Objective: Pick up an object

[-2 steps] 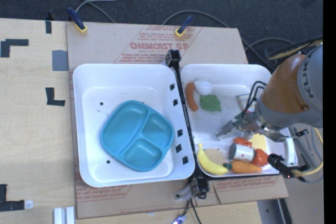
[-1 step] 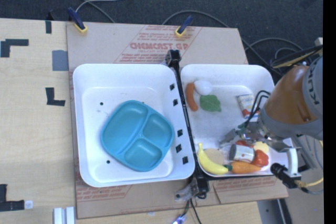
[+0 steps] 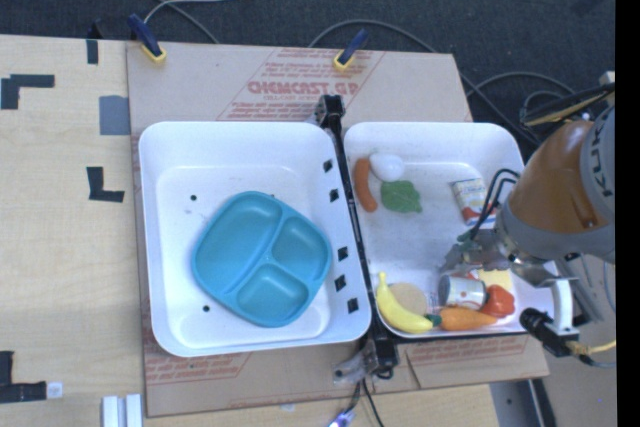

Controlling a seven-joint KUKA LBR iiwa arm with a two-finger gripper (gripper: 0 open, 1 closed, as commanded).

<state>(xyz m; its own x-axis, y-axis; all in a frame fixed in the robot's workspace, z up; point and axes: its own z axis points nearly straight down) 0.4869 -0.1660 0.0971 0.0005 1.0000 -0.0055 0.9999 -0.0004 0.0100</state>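
Note:
The right bin (image 3: 430, 137) holds several small items: a white egg-like piece (image 3: 386, 165), an orange sausage (image 3: 364, 185), a green leafy piece (image 3: 401, 197), a small packet (image 3: 468, 197), a banana (image 3: 398, 311), a tan round piece (image 3: 407, 295), a carrot (image 3: 462, 319), a red piece (image 3: 497, 301) and a silver can (image 3: 462, 292). My gripper (image 3: 468, 260) hangs low over the bin's near right corner, just above the can. The wrist hides how the fingers stand.
The left bin (image 3: 160, 215) contains a blue divided plate (image 3: 262, 258). A black divider clip strip (image 3: 340, 205) runs between the bins. Cables (image 3: 540, 105) trail at the right and back. The arm's bulk (image 3: 565, 190) overhangs the right bin's right rim.

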